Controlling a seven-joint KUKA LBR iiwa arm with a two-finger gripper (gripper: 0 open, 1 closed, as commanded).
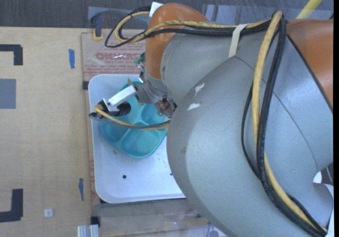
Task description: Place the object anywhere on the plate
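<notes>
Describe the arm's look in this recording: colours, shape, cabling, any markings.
The arm is made of bulky, rounded grey segments with a glossy orange section near the wrist and another at the view's right edge. A yellow cable and a black cable run along it together, bound by a pale strap, and loop past the wrist. A white and black part sits at its tip. Small white scuffs mark the grey shell.

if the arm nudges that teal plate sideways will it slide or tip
The teal plate looks like thin moulded plastic with compartments, so it is probably light and stiff. Lying flat and low on the smooth white bin floor, it would likely slide rather than tip.
</notes>
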